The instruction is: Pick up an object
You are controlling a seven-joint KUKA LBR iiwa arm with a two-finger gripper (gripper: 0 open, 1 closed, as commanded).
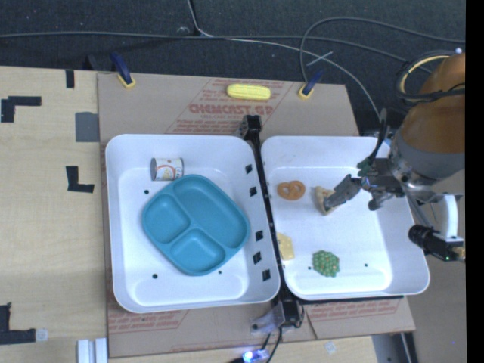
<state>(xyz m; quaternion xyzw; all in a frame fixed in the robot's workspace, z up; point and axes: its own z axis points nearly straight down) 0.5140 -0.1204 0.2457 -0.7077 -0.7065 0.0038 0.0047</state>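
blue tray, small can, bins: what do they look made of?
Blue tray: looks like molded plastic, matte, uniform colour, rounded compartments. Small can: probably metal or a plastic toy with a printed label; too small to tell. Bins: white, smooth, slightly glossy with rounded corners, likely plastic.

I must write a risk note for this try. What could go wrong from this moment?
1. The gripper sits at the small tan object in the right bin, seemingly at its edge; it might slip away.
2. The pretzel lies close beside it and could be pushed.
3. The cable loops near the arm and might snag.
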